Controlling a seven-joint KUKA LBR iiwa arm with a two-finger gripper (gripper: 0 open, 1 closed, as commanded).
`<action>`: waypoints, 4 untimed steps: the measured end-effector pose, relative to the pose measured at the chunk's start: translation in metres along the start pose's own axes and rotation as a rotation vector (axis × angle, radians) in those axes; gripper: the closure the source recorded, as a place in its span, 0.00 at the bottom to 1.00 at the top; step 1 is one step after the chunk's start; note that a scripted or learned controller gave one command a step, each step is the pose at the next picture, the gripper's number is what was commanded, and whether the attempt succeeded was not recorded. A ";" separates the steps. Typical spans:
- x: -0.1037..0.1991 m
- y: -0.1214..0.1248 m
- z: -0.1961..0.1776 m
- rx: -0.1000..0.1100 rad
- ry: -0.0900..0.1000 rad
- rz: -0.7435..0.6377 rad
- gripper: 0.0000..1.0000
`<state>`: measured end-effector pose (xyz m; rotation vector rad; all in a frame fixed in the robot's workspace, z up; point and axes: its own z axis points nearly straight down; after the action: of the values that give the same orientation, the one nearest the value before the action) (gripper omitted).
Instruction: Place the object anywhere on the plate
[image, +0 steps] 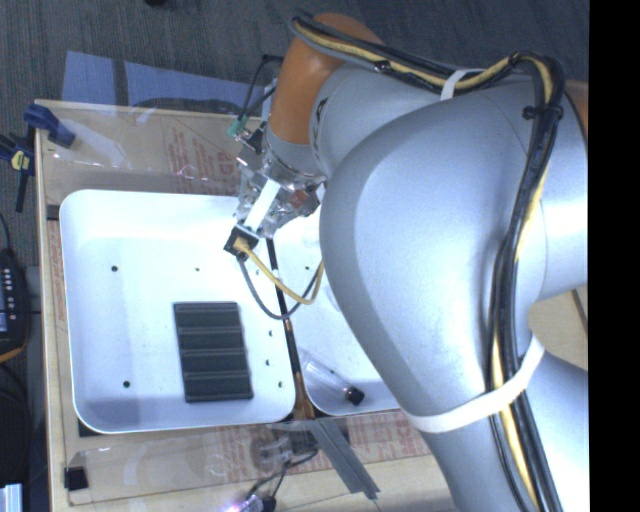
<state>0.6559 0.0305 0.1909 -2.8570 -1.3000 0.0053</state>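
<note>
Camera view from above: grey arm (450, 220) covering most of the right bin (335, 390), cut off at the frame's right. Hand (262, 215) low over the left bin's (90, 300) upper right corner; opening too blurred to tell, nothing seen gripped. Dark ribbed plate (212, 351) below and left of the hand. Small dark object (353, 396) well below the hand, half hidden beside the arm.

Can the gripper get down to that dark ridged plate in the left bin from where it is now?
Probably yes. The gripper hangs over the left bin, above the far side of the dark ridged plate, and nothing stands between them. The plate's top is bare.
</note>
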 end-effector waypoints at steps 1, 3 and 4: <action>0.034 -0.050 0.000 -0.001 -0.002 0.383 1.00; 0.096 -0.094 -0.013 -0.002 0.001 -0.169 1.00; 0.131 -0.114 -0.077 -0.002 0.001 -0.323 1.00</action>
<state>0.6557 0.2039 0.2676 -2.6114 -1.7431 0.0019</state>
